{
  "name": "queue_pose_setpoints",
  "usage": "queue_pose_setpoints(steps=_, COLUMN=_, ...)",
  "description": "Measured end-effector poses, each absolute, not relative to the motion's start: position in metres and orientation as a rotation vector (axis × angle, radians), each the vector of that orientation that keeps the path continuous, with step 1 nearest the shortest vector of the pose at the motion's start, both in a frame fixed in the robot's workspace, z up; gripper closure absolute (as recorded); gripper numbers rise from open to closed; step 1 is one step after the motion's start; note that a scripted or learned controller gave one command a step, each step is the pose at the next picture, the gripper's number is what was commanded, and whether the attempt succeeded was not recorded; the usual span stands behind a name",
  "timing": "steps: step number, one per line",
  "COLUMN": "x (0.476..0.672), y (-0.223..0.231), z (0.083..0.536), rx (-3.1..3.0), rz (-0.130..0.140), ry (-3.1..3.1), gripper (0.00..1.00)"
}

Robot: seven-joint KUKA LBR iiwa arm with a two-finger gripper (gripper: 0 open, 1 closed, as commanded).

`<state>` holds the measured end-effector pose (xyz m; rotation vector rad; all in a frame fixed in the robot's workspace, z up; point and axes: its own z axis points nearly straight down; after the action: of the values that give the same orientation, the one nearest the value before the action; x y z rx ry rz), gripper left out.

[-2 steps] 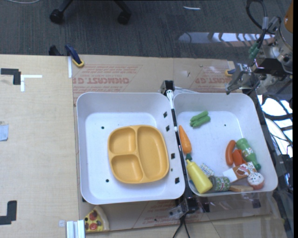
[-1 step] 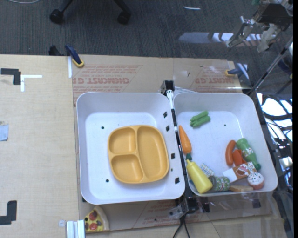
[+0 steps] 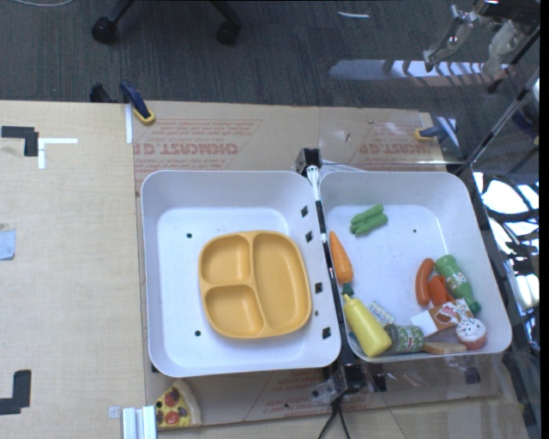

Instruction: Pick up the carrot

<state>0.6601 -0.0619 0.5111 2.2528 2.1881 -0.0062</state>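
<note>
Dark grey carpet runs across the top of the view, with the wheeled foot of an office chair (image 3: 163, 21) poking in at the upper left. Below it lies the pale wooden bench (image 3: 64, 283), a sheet of printed cardboard (image 3: 197, 141) spread over it, and a blue clamp (image 3: 137, 103) biting the cardboard's far left corner.

Two white bins sit side by side on that cardboard. The left bin (image 3: 163, 197) carries a yellow divided plate (image 3: 255, 284), three compartments, lying flat in the middle.

Over to the right bin (image 3: 446, 193), and that is where the crowd is. The carrot (image 3: 340, 259) lies right against this bin's left wall, just beside the divide between the two bins, its narrow tip pointing to the far side and its thick end toward the near side. Nothing is lying on top of it. Just off its thick end sits a yellow bottle (image 3: 367, 330), tilted, close enough that the two look to be touching.

Farther back, well apart from the carrot, a green pod toy (image 3: 369, 219) rests alone. Along the right side, a red sausage (image 3: 424, 281) and a green bottle (image 3: 455, 281) lie next to each other, with a jumble of small toys packed into the near right corner.

Outside the bins, a pizza slice toy (image 3: 174, 406) lies on the near edge of the cardboard.

As for the claw, wide or narrow cannot be told from this view.
</note>
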Motion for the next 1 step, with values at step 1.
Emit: queue_pose_setpoints(steps=1, x=0.6616, y=-0.0613, z=0.5183, rx=2.248, rz=-0.011, ry=2.192, gripper=1.0)
